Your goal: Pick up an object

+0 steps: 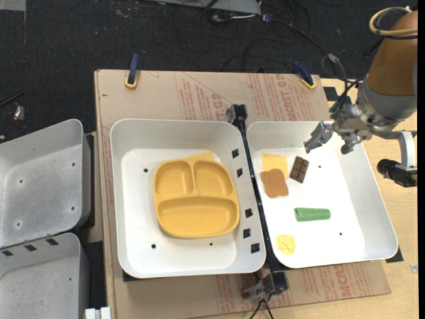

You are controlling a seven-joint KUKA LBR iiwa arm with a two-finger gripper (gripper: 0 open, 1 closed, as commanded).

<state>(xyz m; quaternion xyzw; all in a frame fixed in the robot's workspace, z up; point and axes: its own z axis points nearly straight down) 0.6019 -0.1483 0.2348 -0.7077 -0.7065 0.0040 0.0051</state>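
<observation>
The jaws stand apart with nothing between them: one grey finger juts left and the other hangs near the right bin's far rim, so the two-finger gripper (334, 138) of the grey arm with the orange band (388, 65) hovers spread and unladen over the far right corner of the shallow white right-hand bin (372, 198). By my reading the task is at its approach step; no object is chosen or touched yet. The candidates all lie in that right bin, toward its left half: a small dark brown chocolate-like block (299, 170) nearest the gripper, just left and nearer the viewer, tilted; a flat pale yellow square slice (275, 161) beside it; a brown oval flat piece (274, 183) overlapping that slice's near edge; a green cylindrical piece (312, 214) lying on its side in the middle; and a small round yellow piece (285, 244) close to the near rim. The next move likely calls for travel left and downward, with the fingers turned to span the block's narrow width. The brown block sits close to the yellow slice and brown oval, so a finger could nudge them; the green piece stands well apart and looks easier. The black divider strip (251, 185) between the bins lies to the left, and the left-hand white bin (126, 178) holds a yellow plastic compartment tray (196, 199), out of the way.
</observation>
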